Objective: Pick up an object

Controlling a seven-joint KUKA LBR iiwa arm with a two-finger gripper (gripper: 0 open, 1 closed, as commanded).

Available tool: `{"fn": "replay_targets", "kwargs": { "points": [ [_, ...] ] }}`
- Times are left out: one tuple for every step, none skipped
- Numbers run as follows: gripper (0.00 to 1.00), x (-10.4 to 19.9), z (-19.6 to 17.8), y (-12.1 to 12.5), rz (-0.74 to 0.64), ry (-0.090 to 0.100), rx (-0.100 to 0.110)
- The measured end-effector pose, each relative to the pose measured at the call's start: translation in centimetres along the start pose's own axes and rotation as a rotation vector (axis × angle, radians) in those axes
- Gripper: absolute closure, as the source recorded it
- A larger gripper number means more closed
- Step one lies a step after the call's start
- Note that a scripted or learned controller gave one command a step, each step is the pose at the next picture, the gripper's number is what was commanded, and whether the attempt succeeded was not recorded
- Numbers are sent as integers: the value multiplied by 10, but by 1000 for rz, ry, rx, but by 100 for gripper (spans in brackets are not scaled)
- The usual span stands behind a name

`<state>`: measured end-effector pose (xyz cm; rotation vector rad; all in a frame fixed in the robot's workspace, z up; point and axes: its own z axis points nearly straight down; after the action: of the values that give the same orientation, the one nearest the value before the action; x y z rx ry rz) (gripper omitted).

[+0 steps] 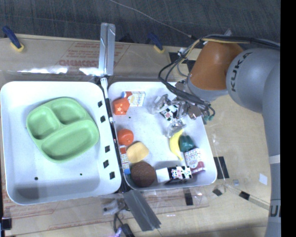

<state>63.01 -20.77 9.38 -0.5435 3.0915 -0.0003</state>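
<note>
Well, the grey arm (251, 78) comes over the right bin (148, 125) from its far right corner. The left bin (10, 147) sits touching the right bin, and a green plate (64, 127) lies in it.

All the small things to pick are inside the right bin. A brown ball (142, 174) lies at its near edge. A yellow lump (137, 152) touches the ball from behind. An orange ball (125, 136) sits by the bin's left wall, and an orange box (121, 106) sits farther back. A banana (175, 143) lies right of the bin's middle, touching a teal thing (186, 143).

The gripper (175, 110) is low over the back of the right bin, just behind the banana. I cannot tell if it grips anything.
</note>
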Motion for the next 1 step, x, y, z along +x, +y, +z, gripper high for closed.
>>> {"fn": "replay_targets", "kwargs": {
  "points": [
    [0,-20,-1,-11,-18,-4,3]
  ]
}}
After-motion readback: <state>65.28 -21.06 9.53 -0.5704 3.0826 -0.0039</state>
